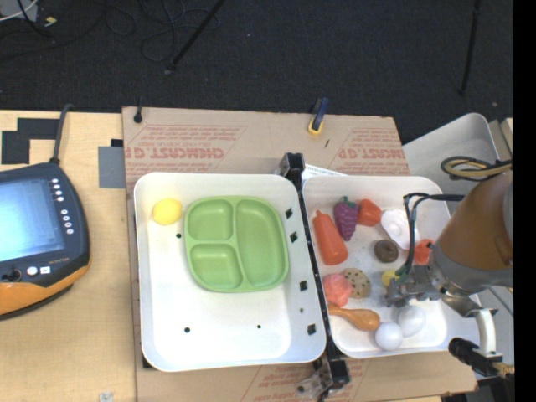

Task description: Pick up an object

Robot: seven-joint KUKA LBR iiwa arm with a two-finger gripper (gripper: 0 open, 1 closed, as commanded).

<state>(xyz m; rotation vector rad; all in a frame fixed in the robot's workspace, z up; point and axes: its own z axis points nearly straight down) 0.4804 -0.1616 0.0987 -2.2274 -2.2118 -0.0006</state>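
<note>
Orange drumstick (358, 316) lies in the right bin (435, 193), near the claw (408, 294), to its left and a little lower in the camera view. Its long axis runs almost level across the picture, only slightly tilted. The thin end points away from the claw, toward the left bin (218, 342), and the thick rounded end points toward the claw and toward the white egg (389, 336). It lies flat on the bin floor, apart from the claw.

The claw hangs over the lower part of the right bin, at the end of the grey arm (477, 233), which comes in from the right. Whether the claw is wide or narrow, I cannot tell, because the dark wrist parts cover it from above. I see nothing held in it.

Just below the claw lies a second white egg (412, 320), touching or almost touching the first one. A small yellow piece (390, 278) is just beside the claw, on its upper left. A cookie (357, 282) and a pink piece (337, 290) lie to the left of the claw, above the drumstick. Farther up and to the left are a brown ring (386, 249), an orange carrot (329, 238) whose long axis is steep, purple grapes (346, 216) and a red pepper (368, 213).

Well apart from the claw, in the left bin, are a green tray (236, 244) and a yellow ball (166, 212).
</note>
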